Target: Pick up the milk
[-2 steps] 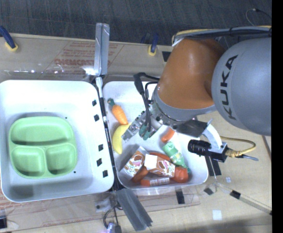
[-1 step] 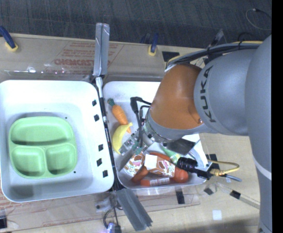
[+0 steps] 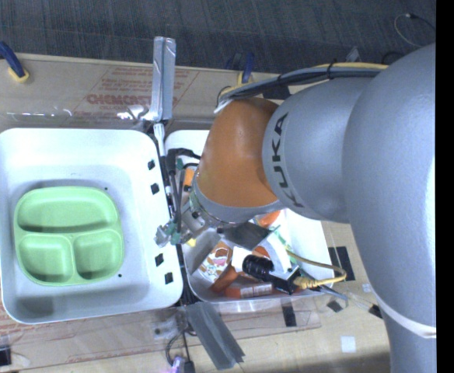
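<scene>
"KUKA" on the arm (image 3: 305, 169)

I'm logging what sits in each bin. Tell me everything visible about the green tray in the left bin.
The green tray is pale lime, looks like matte plastic, with rounded corners and a raised rim. It has three compartments: one long one across the far side and two smaller ones side by side nearer the camera. It lies flat and upright on the floor of the left white bin, toward its left side, apart from the arm.
</scene>
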Controlling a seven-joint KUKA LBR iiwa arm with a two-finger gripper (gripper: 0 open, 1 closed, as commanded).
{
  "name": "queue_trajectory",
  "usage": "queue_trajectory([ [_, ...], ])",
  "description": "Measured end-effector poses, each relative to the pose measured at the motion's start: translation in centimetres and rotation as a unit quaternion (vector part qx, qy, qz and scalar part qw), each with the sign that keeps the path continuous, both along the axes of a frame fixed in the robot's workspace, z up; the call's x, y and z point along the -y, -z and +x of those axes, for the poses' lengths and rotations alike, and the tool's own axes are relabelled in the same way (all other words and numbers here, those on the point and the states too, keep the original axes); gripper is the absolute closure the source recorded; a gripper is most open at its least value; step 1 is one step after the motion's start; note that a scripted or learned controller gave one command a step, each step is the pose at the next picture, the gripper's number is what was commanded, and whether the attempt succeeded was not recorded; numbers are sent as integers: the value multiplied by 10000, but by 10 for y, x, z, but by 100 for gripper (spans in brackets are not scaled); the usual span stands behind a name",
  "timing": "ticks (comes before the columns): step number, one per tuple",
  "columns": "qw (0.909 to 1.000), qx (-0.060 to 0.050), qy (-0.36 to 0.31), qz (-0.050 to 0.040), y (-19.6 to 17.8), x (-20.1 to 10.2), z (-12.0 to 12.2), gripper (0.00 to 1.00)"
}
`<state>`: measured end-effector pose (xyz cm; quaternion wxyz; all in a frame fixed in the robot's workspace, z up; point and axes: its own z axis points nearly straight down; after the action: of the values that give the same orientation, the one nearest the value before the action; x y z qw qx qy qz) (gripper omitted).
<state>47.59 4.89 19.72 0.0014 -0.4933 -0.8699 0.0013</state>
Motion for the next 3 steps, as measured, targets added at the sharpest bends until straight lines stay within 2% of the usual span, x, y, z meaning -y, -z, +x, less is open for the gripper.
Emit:
queue_trajectory([
  [1, 9985, 8, 545, 1, -41, -28, 81, 100],
  [2, 9994, 11, 344, -1, -92, -21, 86, 100],
  [3, 9960, 7, 892, -6, -138, -101, 106, 100],
])
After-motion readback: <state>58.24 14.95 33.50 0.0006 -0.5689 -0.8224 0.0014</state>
